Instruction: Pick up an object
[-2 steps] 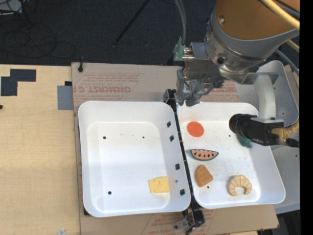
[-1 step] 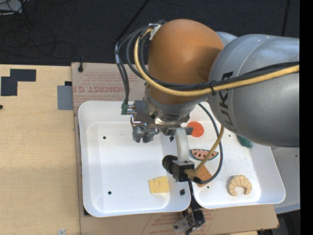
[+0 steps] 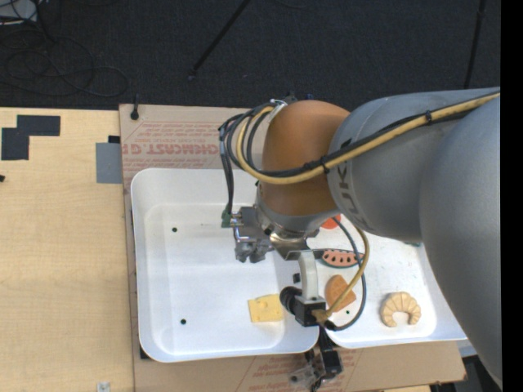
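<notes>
Yellow cheese block (image 3: pixel 265 309) lies clear of the jaws.

floor (image 3: pixel 245 47): dark, perhaps carpet, cables (image 3: pixel 33 8) strewn | bench (image 3: pixel 57 251): pale wood, black patches (image 3: pixel 20 137) | cardboard sheet (image 3: pixel 176 141) on bench

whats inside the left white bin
The left white bin holds one pale yellow cheese-like wedge toward its near right corner. The grey and orange arm covers its far right part, so anything there is hidden.
</notes>
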{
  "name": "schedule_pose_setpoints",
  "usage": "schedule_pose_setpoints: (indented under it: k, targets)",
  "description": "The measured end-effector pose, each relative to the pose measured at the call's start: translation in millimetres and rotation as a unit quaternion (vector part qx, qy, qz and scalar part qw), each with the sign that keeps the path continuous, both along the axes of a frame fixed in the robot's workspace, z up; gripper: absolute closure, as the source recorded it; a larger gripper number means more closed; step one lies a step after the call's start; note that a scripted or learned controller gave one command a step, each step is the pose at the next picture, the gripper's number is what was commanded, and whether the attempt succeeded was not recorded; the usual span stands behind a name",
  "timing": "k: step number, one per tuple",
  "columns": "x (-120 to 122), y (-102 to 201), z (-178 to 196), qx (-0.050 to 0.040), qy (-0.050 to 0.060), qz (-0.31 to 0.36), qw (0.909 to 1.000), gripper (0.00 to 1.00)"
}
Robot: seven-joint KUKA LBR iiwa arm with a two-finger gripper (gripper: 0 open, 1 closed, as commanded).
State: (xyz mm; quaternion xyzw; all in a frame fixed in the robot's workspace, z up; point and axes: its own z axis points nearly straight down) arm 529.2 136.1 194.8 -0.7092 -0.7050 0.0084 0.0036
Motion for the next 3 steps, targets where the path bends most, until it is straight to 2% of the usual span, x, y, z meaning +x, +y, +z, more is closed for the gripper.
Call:
schedule_pose_setpoints:
  k: [1,2,3]
  targets:
    - [-24,-4,141,0.0049,-0.012,0.004,0.9999,1.0]
    - [-9,63,300,0.0068,-0.016,0.006,0.9998,1.0]
    - [-24,53,346,0.0038,-0.009,0.004,0.9999,1.0]
